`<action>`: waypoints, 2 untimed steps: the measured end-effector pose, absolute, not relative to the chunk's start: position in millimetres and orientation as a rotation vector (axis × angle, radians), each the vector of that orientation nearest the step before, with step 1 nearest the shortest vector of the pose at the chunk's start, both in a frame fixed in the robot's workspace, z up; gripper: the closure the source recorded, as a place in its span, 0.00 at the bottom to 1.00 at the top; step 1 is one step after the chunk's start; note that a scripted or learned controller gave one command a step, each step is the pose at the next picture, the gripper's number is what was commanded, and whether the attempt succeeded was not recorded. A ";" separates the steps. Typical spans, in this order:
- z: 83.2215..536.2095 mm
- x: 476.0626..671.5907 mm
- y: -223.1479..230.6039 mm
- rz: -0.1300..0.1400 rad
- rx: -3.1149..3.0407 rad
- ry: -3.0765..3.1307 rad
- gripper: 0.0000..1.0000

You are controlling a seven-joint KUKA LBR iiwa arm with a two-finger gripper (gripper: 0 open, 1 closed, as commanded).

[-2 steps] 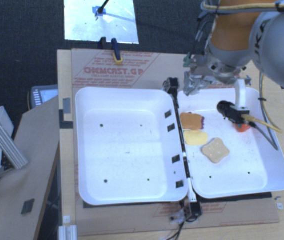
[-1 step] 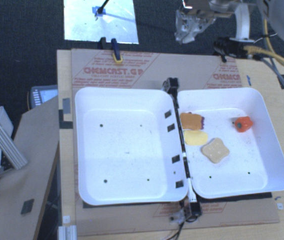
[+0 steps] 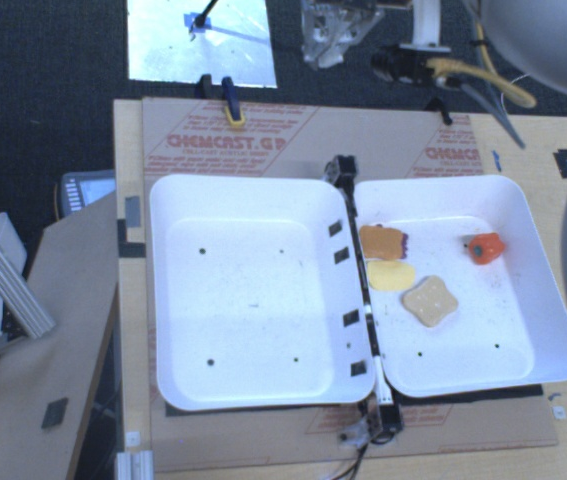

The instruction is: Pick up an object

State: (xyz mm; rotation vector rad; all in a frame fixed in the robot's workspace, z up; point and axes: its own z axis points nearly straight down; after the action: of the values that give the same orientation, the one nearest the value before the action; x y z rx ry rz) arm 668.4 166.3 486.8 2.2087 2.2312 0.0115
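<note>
Several small items lie in the right bin (image 3: 523, 348). An orange-brown piece with a purple edge (image 3: 383, 241) sits by the bin's left wall. Just below it lies a flat yellow piece (image 3: 391, 275). A tan toast-shaped piece (image 3: 430, 301) rests beside that. A red-orange item with a green stem (image 3: 484, 248) lies apart near the right wall. My gripper (image 3: 328, 36) hangs high beyond the far edge of the bench, well away from both bins, with nothing seen in it.
The left bin (image 3: 163, 298) adjoins the right one along a black-clipped seam (image 3: 358, 298). A yellow and blue clamp (image 3: 231, 105) holds the cardboard base at the back. A shiny metal plate (image 3: 201, 28) lies behind the bench. Cables (image 3: 463, 73) trail from the arm.
</note>
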 end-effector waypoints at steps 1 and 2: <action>296.7 648.0 238.5 -0.019 2.218 2.239 1.00; 506.0 664.5 234.2 0.030 2.207 2.222 1.00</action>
State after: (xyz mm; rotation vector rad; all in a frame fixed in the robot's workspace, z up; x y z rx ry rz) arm 664.5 234.2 506.0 2.2068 2.2217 0.0304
